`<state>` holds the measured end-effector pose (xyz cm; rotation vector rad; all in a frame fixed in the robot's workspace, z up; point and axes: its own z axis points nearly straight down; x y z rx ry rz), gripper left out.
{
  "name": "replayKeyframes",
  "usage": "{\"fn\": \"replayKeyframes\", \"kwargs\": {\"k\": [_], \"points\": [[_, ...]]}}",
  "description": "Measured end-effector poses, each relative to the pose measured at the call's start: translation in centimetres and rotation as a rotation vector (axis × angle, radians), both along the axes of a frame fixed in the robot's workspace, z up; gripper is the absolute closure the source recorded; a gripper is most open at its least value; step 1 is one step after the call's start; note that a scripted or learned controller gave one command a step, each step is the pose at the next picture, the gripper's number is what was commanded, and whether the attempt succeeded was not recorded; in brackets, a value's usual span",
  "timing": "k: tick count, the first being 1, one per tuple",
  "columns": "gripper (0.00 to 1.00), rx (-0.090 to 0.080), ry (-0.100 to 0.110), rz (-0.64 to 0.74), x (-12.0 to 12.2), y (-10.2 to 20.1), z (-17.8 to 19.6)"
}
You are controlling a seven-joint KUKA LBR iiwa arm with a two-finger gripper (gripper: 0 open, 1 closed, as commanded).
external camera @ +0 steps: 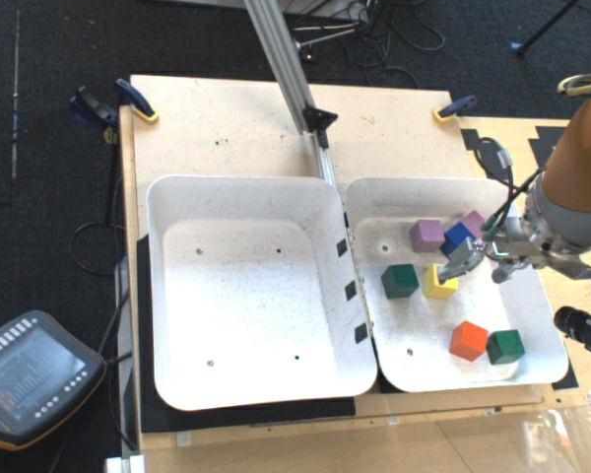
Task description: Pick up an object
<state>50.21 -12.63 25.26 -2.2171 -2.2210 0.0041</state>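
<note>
Several small blocks lie in the right bin (394, 363). A dark green cube (400, 281) sits near the bin's middle, a yellow block (438, 284) just right of it, a lilac cube (426, 234) and a blue cube (460, 236) behind them, with a purple block (475, 223) partly hidden by the arm. An orange cube (469, 341) and a second green cube (505, 346) rest near the front right. My gripper (460, 261) reaches in from the right and hangs directly over the yellow block, close beside the blue cube.
The left bin (177, 294) stands beside the right one, sharing a raised wall at the middle. A slanted metal bar (281, 47) runs from the back down to the bins' divide. A teach pendant (30, 377) lies off the bench at front left.
</note>
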Motion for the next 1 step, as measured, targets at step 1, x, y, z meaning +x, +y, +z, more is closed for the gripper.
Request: {"fn": "replayKeyframes", "kwargs": {"k": [1], "points": [[0.00,-0.001,-0.004,-0.002,0.07,-0.01,0.21]]}}
